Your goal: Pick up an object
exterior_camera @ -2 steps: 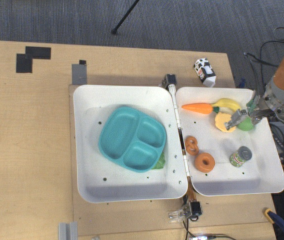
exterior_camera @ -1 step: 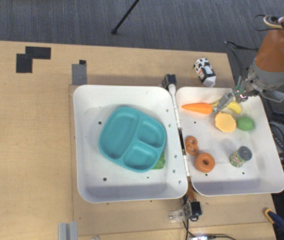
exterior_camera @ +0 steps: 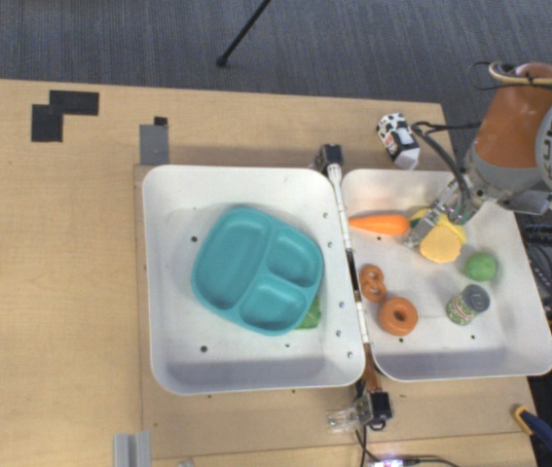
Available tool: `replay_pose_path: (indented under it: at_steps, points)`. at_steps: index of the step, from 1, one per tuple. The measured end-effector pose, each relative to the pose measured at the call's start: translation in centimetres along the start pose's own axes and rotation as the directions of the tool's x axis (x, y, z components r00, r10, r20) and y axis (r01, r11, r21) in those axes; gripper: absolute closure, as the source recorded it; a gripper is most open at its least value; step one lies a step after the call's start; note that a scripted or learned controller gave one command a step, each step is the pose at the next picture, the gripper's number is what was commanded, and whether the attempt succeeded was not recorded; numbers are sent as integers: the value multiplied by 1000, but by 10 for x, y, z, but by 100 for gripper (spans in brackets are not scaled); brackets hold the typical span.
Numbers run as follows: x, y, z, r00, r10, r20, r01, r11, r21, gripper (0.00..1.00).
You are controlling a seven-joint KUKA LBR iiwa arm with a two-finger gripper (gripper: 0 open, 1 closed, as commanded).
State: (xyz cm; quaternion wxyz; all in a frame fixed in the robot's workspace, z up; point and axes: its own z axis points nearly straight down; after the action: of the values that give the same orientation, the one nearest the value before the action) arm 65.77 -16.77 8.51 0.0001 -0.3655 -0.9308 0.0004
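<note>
- Two shallow white bins sit side by side on a tan wooden bench; the left bin [exterior_camera: 173,290] and the right bin [exterior_camera: 524,329] touch along a shared middle edge.
- The arm [exterior_camera: 533,134] enters from the right, grey with an orange section above the wrist, and reaches down over the upper part of the right bin.
- The gripper [exterior_camera: 435,224] sits low in the right bin, right at a yellow object [exterior_camera: 442,244]. The object lies against the fingertips; whether it is actually between them, I cannot tell, and whether the pincer is released or clenched I cannot tell either.
- An orange carrot [exterior_camera: 379,225] lies just left of the gripper, pointing toward the middle edge.
- A green ball [exterior_camera: 482,266] rests just right of the yellow object, apart from it.
- A small can [exterior_camera: 467,304] lies on its side below the green ball.
- Two brown doughnuts occupy the lower left of the right bin: a smaller doughnut [exterior_camera: 371,281] near the middle edge and a larger doughnut [exterior_camera: 398,315] just below and right of it.
- In the left bin a teal divided tray [exterior_camera: 258,269] lies tilted, with something green [exterior_camera: 308,317] showing under its lower right corner.
- A small black-and-white item [exterior_camera: 395,136] stands on the bench beyond the right bin.
</note>
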Motion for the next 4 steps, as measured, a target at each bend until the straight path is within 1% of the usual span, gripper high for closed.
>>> replay_pose_path:
  at_steps: [1,2,3,4]
  points:
    - [35,0,-1,949,314,2,-314,949,-5,0]
    - [103,-41,-3,987,159,8,-158,987,-8,0]
    - [136,45,-100,883,470,0,-470,883,-5,0]
    - [136,45,-100,882,471,0,-471,882,-4,0]
